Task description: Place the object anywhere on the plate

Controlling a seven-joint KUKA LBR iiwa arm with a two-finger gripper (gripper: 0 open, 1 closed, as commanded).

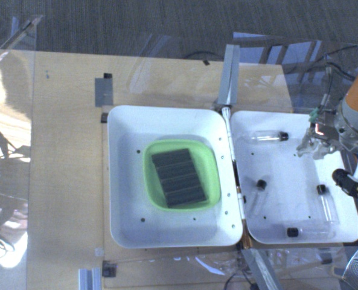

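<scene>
The arm (357,104) is grey with an orange band above the wrist. Its gripper (314,145) is pale metal (thin cables trail nearby).

From where my gripper (314,142) hangs over the far right of the right bin (287,174), I have open white floor below and to its left, broken only by clear vials: one (268,136) just left of it near the far wall, one (327,205) nearer me by the right wall, and small dark caps (261,184) mid-floor. Further left, the two bins' rims (230,162) meet in a ridge I must clear. Beyond that, the green plate (210,168) carries a dark ribbed block (179,177), leaving only its rim bare.
</scene>
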